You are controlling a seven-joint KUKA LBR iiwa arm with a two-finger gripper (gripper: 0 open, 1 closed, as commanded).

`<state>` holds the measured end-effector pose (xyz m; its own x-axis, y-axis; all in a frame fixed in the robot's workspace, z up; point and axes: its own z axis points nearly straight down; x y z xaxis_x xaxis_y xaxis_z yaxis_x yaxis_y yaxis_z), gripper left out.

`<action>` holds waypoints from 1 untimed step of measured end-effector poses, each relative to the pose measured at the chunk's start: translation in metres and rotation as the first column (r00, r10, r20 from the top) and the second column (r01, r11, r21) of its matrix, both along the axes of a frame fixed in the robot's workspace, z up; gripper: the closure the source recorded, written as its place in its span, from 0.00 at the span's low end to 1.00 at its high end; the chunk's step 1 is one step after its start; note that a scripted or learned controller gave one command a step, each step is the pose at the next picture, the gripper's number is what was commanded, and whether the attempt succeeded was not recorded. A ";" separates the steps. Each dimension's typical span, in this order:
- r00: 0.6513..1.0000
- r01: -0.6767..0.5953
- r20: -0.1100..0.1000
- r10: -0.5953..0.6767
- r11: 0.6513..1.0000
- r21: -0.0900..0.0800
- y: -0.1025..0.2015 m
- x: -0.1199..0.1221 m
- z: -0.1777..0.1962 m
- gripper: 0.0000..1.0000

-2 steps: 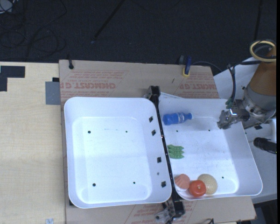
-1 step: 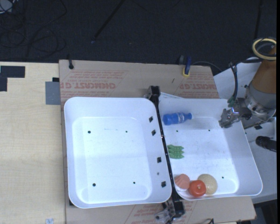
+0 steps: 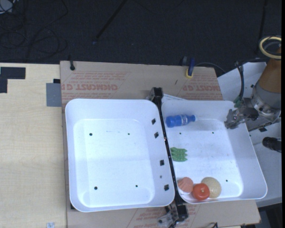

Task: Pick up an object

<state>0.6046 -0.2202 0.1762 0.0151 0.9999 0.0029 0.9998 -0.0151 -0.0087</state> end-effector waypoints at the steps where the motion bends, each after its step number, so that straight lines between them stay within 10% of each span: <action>1: 1.000 0.000 -0.001 0.000 1.000 0.001 -0.001 0.000 0.010 1.00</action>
